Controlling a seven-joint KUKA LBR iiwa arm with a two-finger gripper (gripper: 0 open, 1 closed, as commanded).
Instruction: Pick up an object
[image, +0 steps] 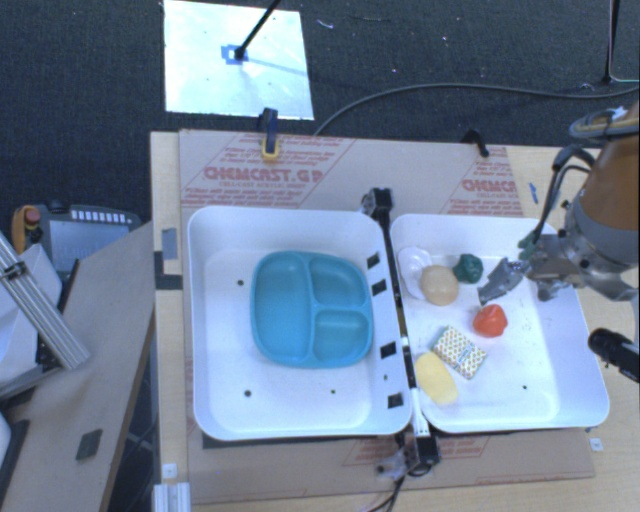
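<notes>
Hand being positioned over the right bin.
The small round orange-red object (490, 320) is lying just near-left of the hand (500, 282); finger spread cannot be told.

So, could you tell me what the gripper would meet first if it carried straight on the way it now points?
Probably the orange-red object: the gripper slants down and leftward in the right bin, just above it. Depth is unclear, so it could pass over toward the beige ball.

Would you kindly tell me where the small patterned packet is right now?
The patterned packet lies in the right bin, just below the red-orange object and up-right of the yellow object.
</notes>
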